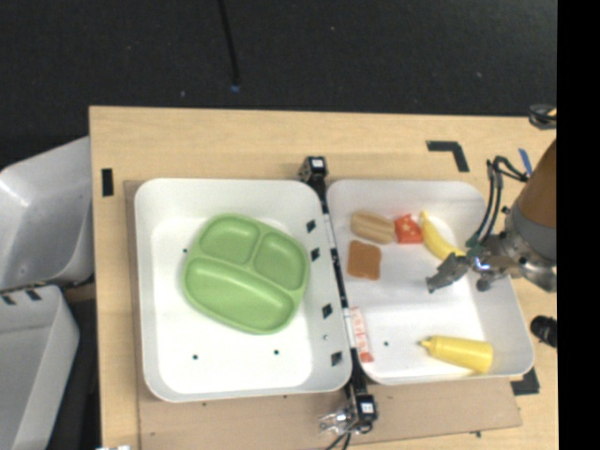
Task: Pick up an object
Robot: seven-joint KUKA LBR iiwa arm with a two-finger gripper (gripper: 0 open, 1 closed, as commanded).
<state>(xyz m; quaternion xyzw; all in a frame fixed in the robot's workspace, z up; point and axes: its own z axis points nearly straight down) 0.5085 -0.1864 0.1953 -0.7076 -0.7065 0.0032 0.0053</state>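
Two dark jaws (448, 276) are hanging slightly parted and holding nothing, just below the banana (435, 236) in the right bin (403, 368). Reaching seems underway; next, they are needing to shift over the banana, lower and close.

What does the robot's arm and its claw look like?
The arm looks brownish-orange where it comes in over the right bin, with a grey metal part below that. Thin dark cables loop beside it. The claw at its tip is small, dark grey and pointy. It is too blurry to make out any markings.
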